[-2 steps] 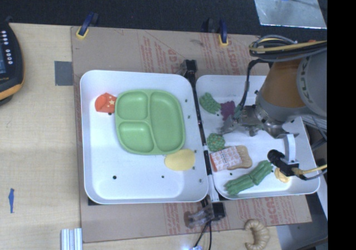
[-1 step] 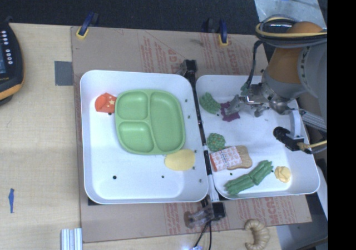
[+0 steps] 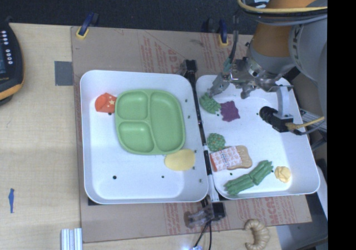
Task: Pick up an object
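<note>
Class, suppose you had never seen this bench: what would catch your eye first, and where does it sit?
Probably the green divided plate in the left bin, with a red piece at its upper left and a yellow piece below it. Next, the grey and orange arm, its claw over the right bin's far end near a purple piece.

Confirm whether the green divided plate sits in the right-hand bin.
No: the green divided plate lies in the left bin, with a red piece and a yellow piece beside it.
</note>
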Tool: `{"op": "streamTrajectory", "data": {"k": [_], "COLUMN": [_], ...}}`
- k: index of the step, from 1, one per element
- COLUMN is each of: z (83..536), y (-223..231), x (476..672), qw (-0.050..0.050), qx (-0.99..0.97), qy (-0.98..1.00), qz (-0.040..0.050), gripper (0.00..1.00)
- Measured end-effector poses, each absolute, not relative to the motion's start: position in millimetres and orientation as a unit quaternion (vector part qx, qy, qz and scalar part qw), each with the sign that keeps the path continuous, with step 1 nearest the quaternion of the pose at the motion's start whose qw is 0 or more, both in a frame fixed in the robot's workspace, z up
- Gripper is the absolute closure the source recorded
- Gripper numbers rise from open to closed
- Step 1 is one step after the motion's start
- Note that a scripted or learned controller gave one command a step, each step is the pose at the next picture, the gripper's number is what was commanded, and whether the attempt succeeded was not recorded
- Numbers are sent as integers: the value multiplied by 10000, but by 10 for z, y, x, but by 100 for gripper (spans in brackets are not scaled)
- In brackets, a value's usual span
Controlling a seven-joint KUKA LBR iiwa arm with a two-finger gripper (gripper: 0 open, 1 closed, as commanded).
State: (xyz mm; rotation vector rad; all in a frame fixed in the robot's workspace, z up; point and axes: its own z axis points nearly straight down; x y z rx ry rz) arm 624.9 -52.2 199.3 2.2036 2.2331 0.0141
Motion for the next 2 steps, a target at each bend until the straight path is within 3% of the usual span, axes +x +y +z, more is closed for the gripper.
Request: {"op": "streamTrajectory", "data": {"k": [1,2], "z": [1618,870], "y": [-1049,-1096], "x": [6388,6167], "qw": [-2,-44], "qx": [7073,7061], "qy": [7069,7081], "qz": [-21,-43], "gripper": [0,0]}}
